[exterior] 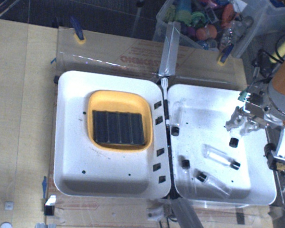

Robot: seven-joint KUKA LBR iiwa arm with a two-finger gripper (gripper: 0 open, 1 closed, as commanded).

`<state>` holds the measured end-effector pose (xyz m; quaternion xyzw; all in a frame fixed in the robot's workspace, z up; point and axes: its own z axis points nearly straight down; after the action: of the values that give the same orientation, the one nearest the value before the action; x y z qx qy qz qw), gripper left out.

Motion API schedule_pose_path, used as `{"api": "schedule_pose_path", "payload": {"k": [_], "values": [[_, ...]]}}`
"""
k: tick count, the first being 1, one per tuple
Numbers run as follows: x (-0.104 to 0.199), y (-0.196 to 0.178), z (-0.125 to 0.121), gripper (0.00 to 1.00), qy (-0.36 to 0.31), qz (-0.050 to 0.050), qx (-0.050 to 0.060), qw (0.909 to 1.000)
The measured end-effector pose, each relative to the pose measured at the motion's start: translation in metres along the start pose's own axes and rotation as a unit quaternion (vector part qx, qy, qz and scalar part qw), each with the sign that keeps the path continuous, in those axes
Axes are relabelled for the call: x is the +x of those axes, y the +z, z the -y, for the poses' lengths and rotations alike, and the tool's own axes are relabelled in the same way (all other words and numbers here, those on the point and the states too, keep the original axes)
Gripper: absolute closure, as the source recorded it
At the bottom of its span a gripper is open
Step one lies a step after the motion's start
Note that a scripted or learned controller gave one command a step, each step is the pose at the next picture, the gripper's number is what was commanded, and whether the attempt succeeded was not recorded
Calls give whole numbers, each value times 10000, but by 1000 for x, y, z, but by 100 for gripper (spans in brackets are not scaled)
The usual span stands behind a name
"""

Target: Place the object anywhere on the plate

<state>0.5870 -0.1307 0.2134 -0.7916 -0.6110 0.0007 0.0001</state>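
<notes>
A yellow plate [98,101] sits in the left bin [66,168], and a dark ridged rectangular piece [118,127] lies flat on it. In the right bin [257,193] lie two clear tubes with black caps, one [219,157] near the middle and one [211,181] nearer the front. A small black piece [234,142] rests on the bin floor. My gripper [241,126] hangs over the right bin's far right part, just above that black piece. It is open, with nothing between its fingers.
Two more small black pieces [184,163] [174,130] lie near the divider [163,135] between the bins. A clear tub of coloured toys [209,12] stands behind the bins. The arm's cables [279,151] hang at the right bin's edge.
</notes>
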Motion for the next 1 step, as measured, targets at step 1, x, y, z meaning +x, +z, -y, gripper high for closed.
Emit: {"api": "schedule_pose_path", "payload": {"k": [1], "values": [[0,0,0,0,0,0,-1,10000]]}}
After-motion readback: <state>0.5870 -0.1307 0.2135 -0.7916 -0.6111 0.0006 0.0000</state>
